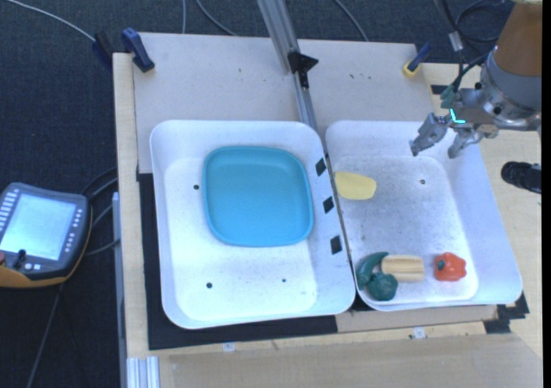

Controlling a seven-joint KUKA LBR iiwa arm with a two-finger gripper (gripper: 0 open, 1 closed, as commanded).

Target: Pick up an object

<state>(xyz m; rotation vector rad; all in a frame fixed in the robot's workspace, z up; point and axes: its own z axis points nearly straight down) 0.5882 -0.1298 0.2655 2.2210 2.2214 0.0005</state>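
The gripper [442, 138], fingers spread and empty, hangs above the right bin [482, 206], well beyond the yellow lemon [355, 186], which looks light, stiff and smooth, best pinched across its narrow middle.

No readable text anywhere in view.

The handheld control pad [39, 234] at the left edge has a lit screen, but whatever it displays is too small and washed out to read. The two white bins [172, 206], the blue plate [258, 195] and the bench [215, 76] carry no legible labels, brands, numbers or signs.
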